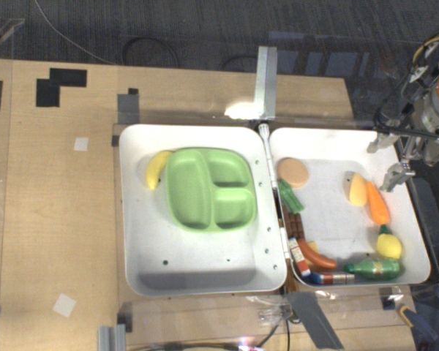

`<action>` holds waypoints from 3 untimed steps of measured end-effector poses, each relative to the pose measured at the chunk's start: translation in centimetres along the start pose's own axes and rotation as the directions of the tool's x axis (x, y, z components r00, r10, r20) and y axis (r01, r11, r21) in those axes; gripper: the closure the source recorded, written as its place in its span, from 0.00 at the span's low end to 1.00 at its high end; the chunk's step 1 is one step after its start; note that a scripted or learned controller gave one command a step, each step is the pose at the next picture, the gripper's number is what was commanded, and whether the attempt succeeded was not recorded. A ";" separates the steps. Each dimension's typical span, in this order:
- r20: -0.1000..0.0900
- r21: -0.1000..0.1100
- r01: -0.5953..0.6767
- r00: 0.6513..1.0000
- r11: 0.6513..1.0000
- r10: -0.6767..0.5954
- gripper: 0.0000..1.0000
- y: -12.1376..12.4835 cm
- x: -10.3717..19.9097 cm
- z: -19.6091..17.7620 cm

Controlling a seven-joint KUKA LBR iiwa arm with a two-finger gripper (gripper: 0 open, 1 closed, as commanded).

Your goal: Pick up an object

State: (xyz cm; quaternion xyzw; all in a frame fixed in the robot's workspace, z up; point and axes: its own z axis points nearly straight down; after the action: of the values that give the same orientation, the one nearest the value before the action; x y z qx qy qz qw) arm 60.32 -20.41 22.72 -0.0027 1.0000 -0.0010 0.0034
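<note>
Nearest the camera, along the front wall of the right bin (417, 273), lie a green bottle (373, 268), a red sausage-like piece (312, 254) and a red-and-blue marker (329, 276), packed close together. A lemon (389, 246) sits just above the bottle. Beyond it: an orange carrot (378, 203) touching a pale yellow wedge (358, 189). A tan round disc (293, 172) rests near the divider, with a green vegetable (290, 198) and a dark brown bar (294, 227) below it, both partly hidden by the bin wall.

Left bin (205, 276) holds a green divided tray (208, 189), upside or upright unclear; a banana (156, 170) is tucked against its left edge, partly covered.

Arm (432, 101) enters at upper right, cut off by the frame edge. Gripper (399, 163) hangs over the right bin's far right corner, above the carrot and apart from it. Finger spacing cannot be told; nothing is visibly between them.
</note>
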 end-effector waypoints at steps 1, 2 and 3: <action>0.004 0.000 0.178 0.984 0.984 -0.178 0.00 -0.1 4.3 13.0; 0.011 0.004 0.086 0.996 0.996 -0.086 0.00 2.3 7.8 13.6; 0.016 0.008 0.179 0.984 0.984 -0.180 0.00 4.9 10.0 13.5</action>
State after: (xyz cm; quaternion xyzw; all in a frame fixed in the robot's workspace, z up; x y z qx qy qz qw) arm 50.39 -15.61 9.12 -0.0928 0.9956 -0.0046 0.0116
